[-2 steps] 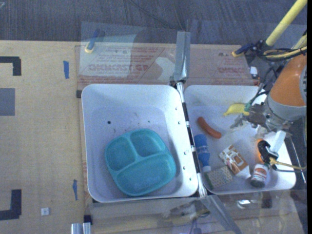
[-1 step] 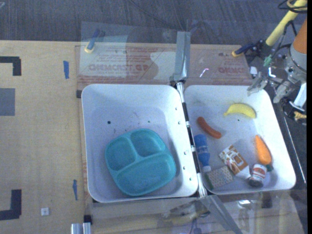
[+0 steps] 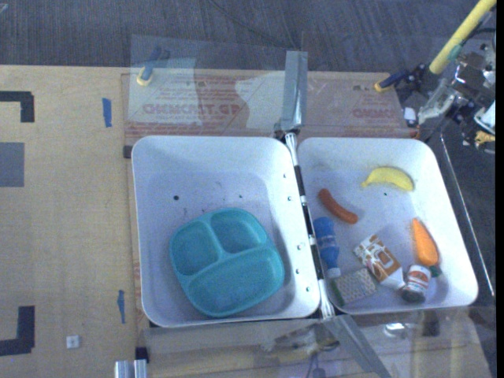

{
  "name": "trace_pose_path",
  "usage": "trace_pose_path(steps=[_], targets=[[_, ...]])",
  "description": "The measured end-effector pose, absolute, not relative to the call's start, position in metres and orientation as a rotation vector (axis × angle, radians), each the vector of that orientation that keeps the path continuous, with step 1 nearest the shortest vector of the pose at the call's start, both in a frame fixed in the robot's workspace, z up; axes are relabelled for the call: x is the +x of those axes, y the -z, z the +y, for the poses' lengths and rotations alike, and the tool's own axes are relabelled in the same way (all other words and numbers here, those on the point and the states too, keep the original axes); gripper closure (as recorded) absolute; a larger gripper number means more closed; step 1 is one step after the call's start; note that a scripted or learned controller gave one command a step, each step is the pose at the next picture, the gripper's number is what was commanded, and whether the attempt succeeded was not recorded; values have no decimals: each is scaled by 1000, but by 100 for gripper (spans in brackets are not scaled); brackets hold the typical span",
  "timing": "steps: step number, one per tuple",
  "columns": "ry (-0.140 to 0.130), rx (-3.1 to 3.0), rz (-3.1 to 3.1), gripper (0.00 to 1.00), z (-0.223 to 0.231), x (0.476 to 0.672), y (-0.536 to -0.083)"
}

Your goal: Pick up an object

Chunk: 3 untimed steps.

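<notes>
Here, the banana (image 3: 388, 179), above the sausage (image 3: 337, 205), seems light, firm (we'd grasp mid-curve); the gripper (image 3: 433, 105): state we cannot tell.

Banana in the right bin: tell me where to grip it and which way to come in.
Grip the banana at its thick middle, coming straight down from above with the fingers closing across its narrow width. It lies flat and alone near the far wall of the right bin, curved ends pointing toward the bin's near side; the hot dog sits well apart, so both long sides look free. The tapered tips would likely slip.
</notes>
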<state>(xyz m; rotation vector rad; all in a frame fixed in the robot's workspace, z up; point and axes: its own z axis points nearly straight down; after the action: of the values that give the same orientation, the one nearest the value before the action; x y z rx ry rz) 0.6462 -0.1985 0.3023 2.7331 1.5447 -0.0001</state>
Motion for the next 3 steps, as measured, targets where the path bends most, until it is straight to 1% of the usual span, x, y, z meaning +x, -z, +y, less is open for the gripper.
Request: trace_pose_path(steps=[1, 2, 3], targets=[[1, 2813, 1402, 0, -208, 588, -181], [0, 2866, 1284, 0, -198, 621, -204], [-4, 2830, 1365, 0, -202, 594, -100]])
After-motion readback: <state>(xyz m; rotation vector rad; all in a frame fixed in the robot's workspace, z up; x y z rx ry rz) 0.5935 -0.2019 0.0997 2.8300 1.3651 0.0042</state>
